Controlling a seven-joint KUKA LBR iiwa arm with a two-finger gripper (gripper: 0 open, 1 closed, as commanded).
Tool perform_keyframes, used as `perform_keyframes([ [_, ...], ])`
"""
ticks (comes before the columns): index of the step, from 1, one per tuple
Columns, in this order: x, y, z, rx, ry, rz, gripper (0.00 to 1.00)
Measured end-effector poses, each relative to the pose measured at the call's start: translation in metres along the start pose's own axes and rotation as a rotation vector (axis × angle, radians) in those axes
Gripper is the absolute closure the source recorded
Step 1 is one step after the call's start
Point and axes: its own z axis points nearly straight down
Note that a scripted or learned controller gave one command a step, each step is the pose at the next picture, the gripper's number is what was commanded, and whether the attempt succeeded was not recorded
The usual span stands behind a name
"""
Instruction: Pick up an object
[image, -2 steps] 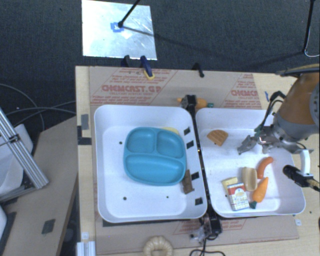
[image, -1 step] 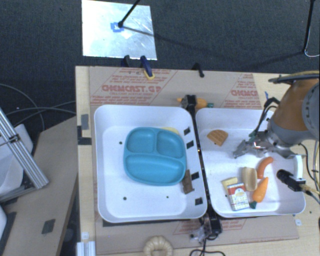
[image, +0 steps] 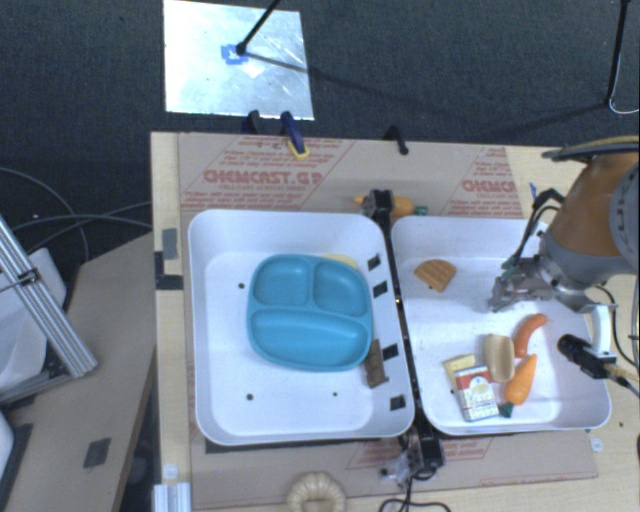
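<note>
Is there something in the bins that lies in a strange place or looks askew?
A small brown piece leans on the blue plate, half off its rim, in the left bin. The rest lies flat in the right bin.

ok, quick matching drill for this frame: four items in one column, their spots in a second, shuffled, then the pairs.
Items:
1. blue plate
2. cookie
3. carrot
4. small box

Places:
A. far part of the right bin, near the divider
B. right bin, near edge, left of the carrot
C. middle of the left bin
D. right bin, near-right, beside the box

Pairs: 1-C, 2-A, 3-D, 4-B
</note>
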Motion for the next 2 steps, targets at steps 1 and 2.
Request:
perform_keyframes([
  [1,0.005,0.004,-0.064,-0.005,-0.001,-0.004,1.00],
  [2,-0.004,0.012,-0.121,-0.006,-0.002,-0.003,1.00],
])
